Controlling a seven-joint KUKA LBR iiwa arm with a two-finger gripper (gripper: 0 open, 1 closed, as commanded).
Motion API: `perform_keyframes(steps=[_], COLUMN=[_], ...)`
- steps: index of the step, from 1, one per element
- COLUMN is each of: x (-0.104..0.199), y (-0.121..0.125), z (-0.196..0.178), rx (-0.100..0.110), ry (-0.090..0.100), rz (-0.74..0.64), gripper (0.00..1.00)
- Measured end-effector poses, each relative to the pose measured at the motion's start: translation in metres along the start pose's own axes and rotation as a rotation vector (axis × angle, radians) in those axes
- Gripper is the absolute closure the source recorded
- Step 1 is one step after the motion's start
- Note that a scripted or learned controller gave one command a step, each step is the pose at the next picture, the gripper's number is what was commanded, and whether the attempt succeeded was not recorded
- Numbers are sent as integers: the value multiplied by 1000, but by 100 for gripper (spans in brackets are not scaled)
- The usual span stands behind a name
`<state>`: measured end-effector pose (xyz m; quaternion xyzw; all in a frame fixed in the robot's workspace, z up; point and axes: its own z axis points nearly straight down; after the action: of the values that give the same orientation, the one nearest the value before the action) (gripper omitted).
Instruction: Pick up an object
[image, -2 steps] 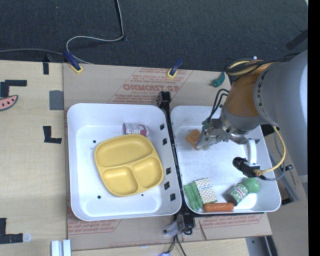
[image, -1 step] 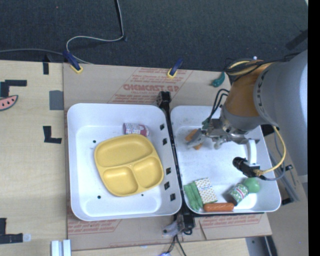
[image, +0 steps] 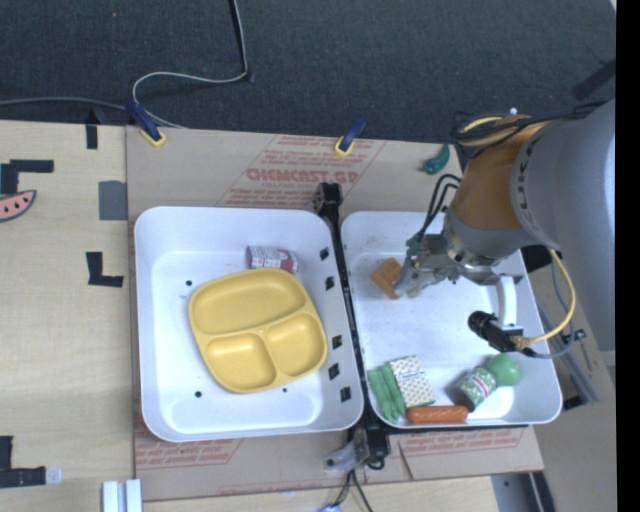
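The grey arm with its orange band (image: 520, 190) reaches into the right white bin (image: 545, 410) — its gripper (image: 412, 283) touches a small tan block (image: 387, 279), finger state unclear. The block's long axis runs diagonally, upper-left to lower-right.

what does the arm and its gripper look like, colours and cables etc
The arm is bulky, rounded and light grey, with an orange band above the wrist. Below it sits a darker metallic gripper, compact and blocky. Thin black cables run along the wrist, and a yellowish cable loops down the arm's side to a black fitting.
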<state>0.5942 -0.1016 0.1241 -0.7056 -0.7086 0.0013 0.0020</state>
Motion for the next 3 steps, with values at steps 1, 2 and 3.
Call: perform_keyframes(steps=[1,2,3], x=[0,1,1], y=[0,0,0], z=[0,-9,-9], rx=[0,1,1], ry=[0,1,1], rz=[0,-1,-1], gripper=[0,100,0])
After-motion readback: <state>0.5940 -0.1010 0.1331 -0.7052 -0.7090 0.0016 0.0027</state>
